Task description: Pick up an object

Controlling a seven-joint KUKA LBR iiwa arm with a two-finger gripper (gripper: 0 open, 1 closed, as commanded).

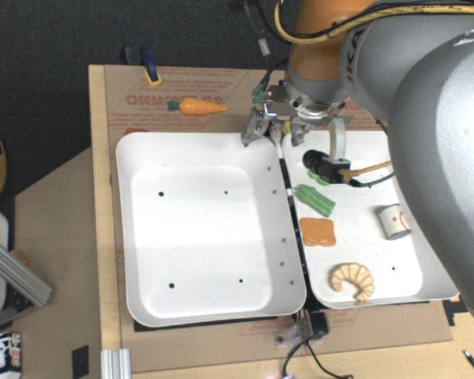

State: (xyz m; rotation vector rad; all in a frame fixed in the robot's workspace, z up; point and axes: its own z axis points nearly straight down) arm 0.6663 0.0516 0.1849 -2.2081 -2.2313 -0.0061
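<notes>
Tool (275, 129) open and empty above the bins' shared far rim. Best lowered squarely over the green pickle (315, 200), then closed.

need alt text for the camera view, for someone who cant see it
A grey robot arm with an orange band reaches in from the right, its gripper at the far end of the seam between two white bins. The right bin holds a croissant, an orange slab, a green piece and a small can; a carrot lies on cardboard behind the left bin.
</notes>
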